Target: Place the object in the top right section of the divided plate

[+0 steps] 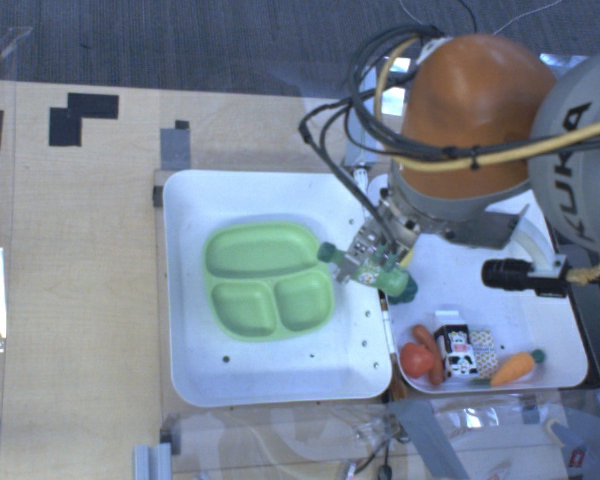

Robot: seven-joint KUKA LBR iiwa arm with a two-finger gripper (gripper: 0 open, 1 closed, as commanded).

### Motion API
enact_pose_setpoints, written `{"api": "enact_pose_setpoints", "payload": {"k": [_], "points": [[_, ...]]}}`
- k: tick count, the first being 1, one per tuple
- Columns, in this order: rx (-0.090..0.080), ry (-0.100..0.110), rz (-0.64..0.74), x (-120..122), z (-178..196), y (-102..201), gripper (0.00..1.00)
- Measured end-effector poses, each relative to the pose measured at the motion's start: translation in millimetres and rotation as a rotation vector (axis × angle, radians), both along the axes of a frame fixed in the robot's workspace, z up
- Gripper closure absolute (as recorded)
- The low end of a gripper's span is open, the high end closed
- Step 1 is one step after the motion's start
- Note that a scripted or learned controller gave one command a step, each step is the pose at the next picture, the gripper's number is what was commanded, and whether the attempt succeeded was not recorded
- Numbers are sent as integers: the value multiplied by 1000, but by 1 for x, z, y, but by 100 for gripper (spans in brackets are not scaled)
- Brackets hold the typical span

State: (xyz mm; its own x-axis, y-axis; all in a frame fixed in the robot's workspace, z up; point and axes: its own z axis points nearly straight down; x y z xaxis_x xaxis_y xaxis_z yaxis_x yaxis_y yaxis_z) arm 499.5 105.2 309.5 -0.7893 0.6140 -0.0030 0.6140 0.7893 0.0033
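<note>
**Op A:** I have the end effector (365, 258) over the seam between the two shallow white bins, just off the right rim of the light green divided plastic plate (270, 278). There is a green item at it, one bit showing on its left at the plate's edge, and a rounder dark green plastic object (398, 284) just to its lower right. I read that object as sitting at the fingertips, but the wrist and cables cover the fingers; whether they are wide, narrow or gripping, I cannot tell.

**Op B:** Noted. Plate position?

**Op A:** Directly left of the end effector, lying flat in the left white bin (210, 378). One long section along its far side, two smaller ones nearer the camera. The nearest corner of the plate almost touches the end effector.

**Op B:** Other items?

**Op A:** Below and right of the end effector, in the right white bin (540, 318): a red round toy (416, 359), a small black-and-white printed box (457, 350), an orange toy carrot with a green tip (514, 367). They cluster at that bin's near edge, well apart from the plate. The wooden bench (80, 298) lies far left.
</note>
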Motion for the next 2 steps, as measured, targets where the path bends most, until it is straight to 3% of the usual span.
{"api": "enact_pose_setpoints", "payload": {"k": [1, 2], "points": [[0, -1, 62, 21, 14, 45, 100], [-1, 2, 129, 39, -55, 22, 100]]}}
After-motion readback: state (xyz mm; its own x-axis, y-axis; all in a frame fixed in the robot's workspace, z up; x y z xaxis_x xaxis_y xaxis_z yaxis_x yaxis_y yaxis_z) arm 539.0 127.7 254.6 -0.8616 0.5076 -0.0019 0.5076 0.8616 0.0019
